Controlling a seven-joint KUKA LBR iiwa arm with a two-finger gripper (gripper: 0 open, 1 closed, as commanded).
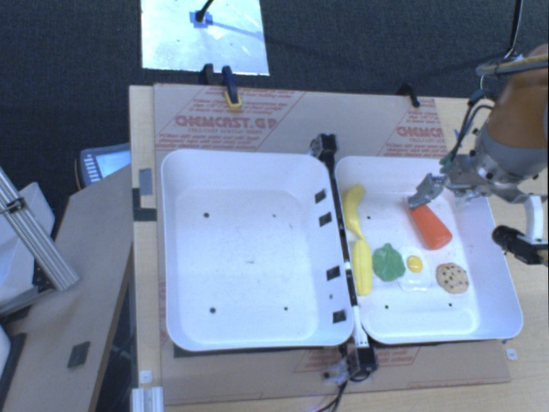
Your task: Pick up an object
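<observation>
The right bin holds several toy foods. An orange carrot lies near its back right. A yellow banana and a second yellow piece lie along the left wall. A green broccoli, a small fried egg and a cookie sit toward the front. My gripper hangs low over the back of the right bin, its grey tip right at the carrot's upper end. Nothing shows as lifted off the bin floor.
The left bin stands beside the right one, with a black clipped divider between them. A cardboard sheet lies under both bins. The arm's body rises over the bench's right edge.
</observation>
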